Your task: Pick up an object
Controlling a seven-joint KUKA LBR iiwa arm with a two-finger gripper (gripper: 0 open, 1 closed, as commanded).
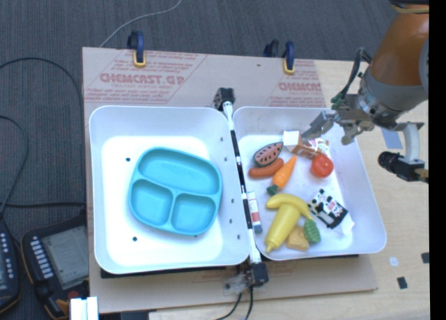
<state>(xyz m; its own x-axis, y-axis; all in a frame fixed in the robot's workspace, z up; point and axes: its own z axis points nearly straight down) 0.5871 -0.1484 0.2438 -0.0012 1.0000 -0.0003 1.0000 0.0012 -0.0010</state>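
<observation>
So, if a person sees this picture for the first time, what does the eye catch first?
Probably the blue divided plate, alone in the left bin. Next comes the bright heap of toy food in the right bin: a yellow banana, an orange carrot and a red tomato. The hand hangs over that bin's far corner.

A single fixed camera looks down at a slant from above the counter (139,78), far enough back to take in both white bins, the left bin (111,120) and the right bin (362,193), plus dark carpet (56,5) beyond. The arm (401,47) enters from the right.
</observation>
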